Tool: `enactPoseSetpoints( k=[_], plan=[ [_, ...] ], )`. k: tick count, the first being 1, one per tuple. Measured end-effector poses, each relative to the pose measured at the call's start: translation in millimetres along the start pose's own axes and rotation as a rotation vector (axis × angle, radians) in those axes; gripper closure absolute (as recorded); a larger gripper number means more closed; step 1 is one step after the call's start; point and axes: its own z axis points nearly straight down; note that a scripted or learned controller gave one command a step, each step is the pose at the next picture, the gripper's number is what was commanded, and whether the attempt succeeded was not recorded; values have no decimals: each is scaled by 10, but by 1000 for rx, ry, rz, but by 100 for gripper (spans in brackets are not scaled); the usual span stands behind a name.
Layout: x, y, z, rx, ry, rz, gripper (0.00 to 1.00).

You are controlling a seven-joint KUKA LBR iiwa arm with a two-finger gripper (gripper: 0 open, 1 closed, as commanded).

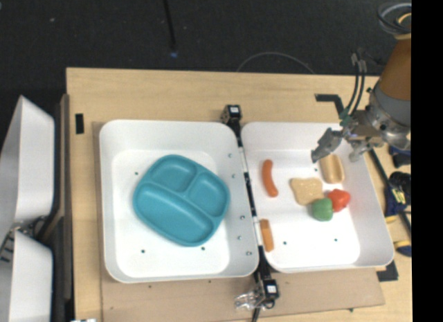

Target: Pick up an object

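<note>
Pincer (337,145) hangs low over the far right part of the right bin (291,255), its two fingers spread apart with nothing between them, one dark finger out to the left and the other toward the right. Just beneath and beside it lies a tan bread-like piece (333,169), the nearest candidate for the pick. Close by sit a pale slice (305,189), a red piece (339,199) and a green piece (321,209), the last two touching; an orange sausage shape (269,178) lies further left and a small orange piece (266,235) rests near the bin's left wall. To do the step well, the pincer should probably centre over the tan piece, straddle its narrow width, and descend straight, keeping clear of the red piece next to it. The left bin (118,258) carries a teal divided plate (181,199). Both bins rest on the wooden tabletop (159,92). No readable writing or brand is visible anywhere.
</note>
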Motion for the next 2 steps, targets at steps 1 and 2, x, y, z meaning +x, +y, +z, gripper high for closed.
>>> enactPoseSetpoints(
  k=[1, 2],
  plan=[
    [3, 19, -68, -12, -2, -3, 0],
    [-56, -33, 539, -6, -4, 0, 0]
  ],
)
